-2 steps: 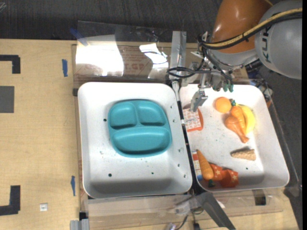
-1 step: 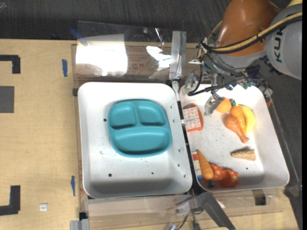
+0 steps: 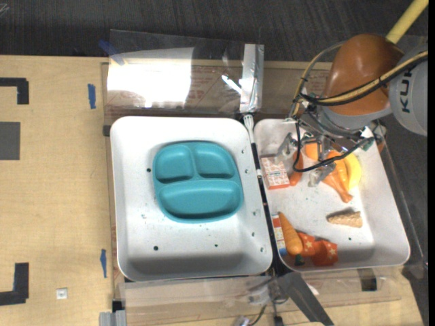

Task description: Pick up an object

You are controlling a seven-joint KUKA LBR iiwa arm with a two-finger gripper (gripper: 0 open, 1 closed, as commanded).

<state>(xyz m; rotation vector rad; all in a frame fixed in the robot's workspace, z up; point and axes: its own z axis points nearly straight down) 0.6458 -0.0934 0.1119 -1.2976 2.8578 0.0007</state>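
- Two white bins sat side by side on the bench; the left bin held a teal divided plate lying flat near its middle
- The right bin held a scatter of small objects
- The arm reached in from the right, its orange band above the wrist, over the upper part of the right bin
- The gripper hung low over the bin's upper half, wrapped in dark cables; whether the claw was released or clenched could not be told
- A small red-and-white box lay just left of the gripper, near the bin's left wall
- A yellow banana and an orange piece lay just right of the gripper, touching each other
- A tan cone-shaped item lay apart, lower in the bin
- A carrot lay near the lower left corner, beside a red-orange packet
- Nothing was seen between the fingers
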